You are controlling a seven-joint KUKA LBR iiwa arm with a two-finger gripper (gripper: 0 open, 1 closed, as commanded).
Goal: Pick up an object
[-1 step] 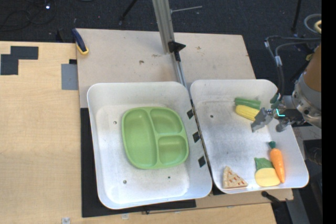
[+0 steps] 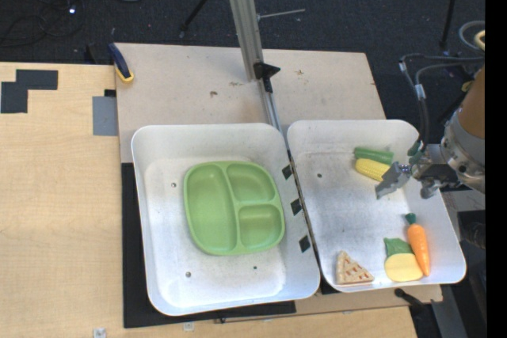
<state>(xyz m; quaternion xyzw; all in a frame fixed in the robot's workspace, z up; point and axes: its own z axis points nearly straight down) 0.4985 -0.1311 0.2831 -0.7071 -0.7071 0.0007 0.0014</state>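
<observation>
The tool point(image 2: 404, 180) hangs just right of the toy corn point(image 2: 372, 165), whose long axis runs left-right; whether the tool is open cannot be told.

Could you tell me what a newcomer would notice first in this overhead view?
Probably the green divided plate lying alone in the left bin. Next, the bright toy food in the right bin: a corn cob near the gripper, and a carrot, a yellow piece and a waffle wedge along the near edge.
</observation>
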